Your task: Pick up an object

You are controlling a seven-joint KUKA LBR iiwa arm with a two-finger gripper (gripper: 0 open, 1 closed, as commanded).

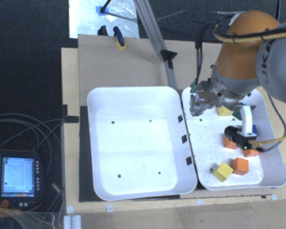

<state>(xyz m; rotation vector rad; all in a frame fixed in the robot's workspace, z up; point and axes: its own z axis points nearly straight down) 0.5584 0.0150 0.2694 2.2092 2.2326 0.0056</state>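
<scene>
Near the right bin's (276, 178) left edge, the hand's (197, 104) state cannot be told.

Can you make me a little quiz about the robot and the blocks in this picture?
1. True or false: the blocks lie in the right bin.
2. Which block sits nearest the front edge of that bin? A) the yellow block B) a purple block C) a black ball
3. Fill in: the gripper hangs over the ____ bin, near its back left corner.

Key: 1 true. 2 A; the orange block sits right beside it. 3 right; the left bin is on the other side of the divide.
</scene>
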